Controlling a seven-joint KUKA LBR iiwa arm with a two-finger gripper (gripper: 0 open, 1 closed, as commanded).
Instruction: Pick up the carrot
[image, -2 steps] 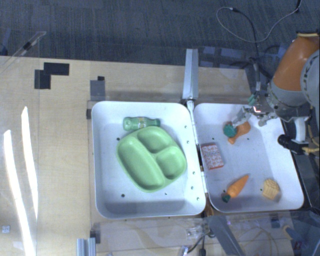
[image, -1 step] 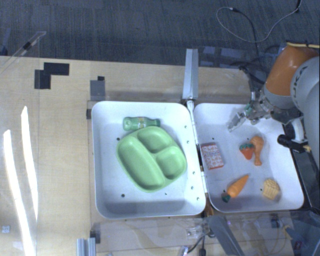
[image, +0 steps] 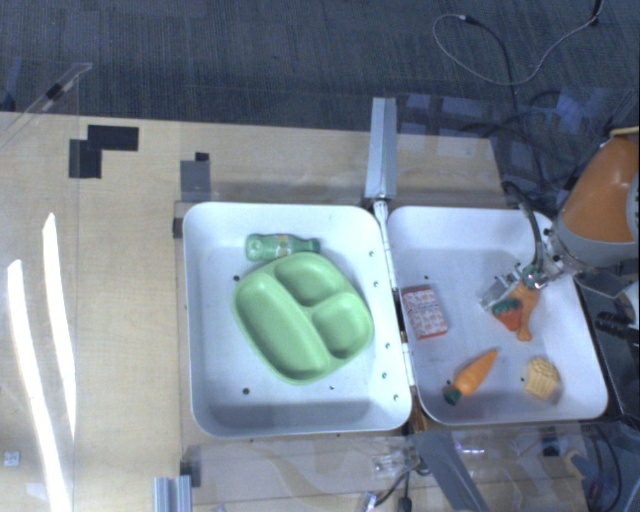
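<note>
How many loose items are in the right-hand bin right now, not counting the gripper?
4. The carrot lies near the front, a yellow block to its right, a red packet by the left wall, and an orange item under the gripper, which may hide more.

carrot (image: 473, 372) in right bin (image: 450, 235), plate (image: 303, 317) left bin (image: 215, 300).

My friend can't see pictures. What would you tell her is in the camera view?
A grey robot arm's gripper hangs over a small orange and green toy in the right white bin, while the orange carrot lies apart. The left white bin holds a green divided plate and green bottle.
</note>
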